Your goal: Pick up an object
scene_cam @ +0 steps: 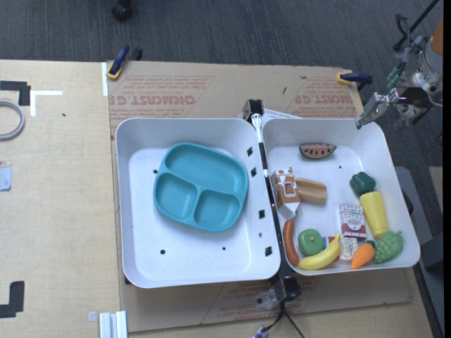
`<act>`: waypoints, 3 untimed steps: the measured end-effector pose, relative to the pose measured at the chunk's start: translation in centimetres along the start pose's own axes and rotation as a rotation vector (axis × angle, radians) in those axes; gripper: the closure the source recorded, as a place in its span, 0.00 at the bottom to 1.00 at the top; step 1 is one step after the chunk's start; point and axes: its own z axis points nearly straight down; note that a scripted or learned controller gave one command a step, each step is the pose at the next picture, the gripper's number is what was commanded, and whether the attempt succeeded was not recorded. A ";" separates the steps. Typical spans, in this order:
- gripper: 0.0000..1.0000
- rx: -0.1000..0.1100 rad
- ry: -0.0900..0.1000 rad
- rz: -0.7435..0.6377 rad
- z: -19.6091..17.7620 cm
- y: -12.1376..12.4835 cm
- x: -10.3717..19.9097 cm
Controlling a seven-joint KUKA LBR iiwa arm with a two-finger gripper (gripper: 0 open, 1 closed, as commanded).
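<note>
Pincer beside toy-filled right bin

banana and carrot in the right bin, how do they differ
The banana is yellow, curved and longer; the carrot is orange, straight, shorter and tapered to a point. The banana lies beside the green apple, the carrot against the broccoli. Both are toy foods lying flat near the right bin's front edge.

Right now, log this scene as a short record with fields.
left bin: teal divided plate
right bin: toy food, clustered toward the near side
far item: watermelon slice
near items: banana, carrot, corn cob
end effector: above the right bin's far right corner, nothing seen between its fingers
task status: nothing picked yet
</note>
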 end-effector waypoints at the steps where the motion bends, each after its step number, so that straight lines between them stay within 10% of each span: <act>1: 0.00 0.001 0.001 -0.036 19.9 -3.5 5.3; 2: 0.00 -0.001 0.000 -0.060 9.9 -5.5 16.4; 3: 0.00 -0.001 0.000 -0.505 9.9 -6.8 16.3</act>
